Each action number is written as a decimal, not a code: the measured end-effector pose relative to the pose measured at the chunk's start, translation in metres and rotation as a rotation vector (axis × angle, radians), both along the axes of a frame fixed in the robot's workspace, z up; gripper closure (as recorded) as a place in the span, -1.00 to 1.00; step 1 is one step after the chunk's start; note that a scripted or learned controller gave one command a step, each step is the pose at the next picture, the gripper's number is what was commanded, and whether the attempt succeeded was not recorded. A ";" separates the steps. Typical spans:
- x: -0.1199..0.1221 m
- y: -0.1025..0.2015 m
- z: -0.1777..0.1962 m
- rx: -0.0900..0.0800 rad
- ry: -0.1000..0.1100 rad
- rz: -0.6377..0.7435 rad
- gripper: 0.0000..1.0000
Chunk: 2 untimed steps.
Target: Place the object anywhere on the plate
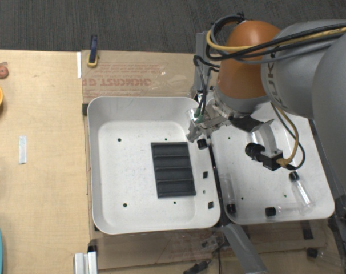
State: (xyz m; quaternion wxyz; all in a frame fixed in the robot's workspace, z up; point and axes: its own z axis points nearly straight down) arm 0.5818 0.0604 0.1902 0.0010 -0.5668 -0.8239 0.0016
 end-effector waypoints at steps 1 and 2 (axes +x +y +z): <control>-0.046 0.043 0.024 0.000 0.000 0.093 1.00; -0.104 0.099 0.074 0.000 -0.002 0.172 1.00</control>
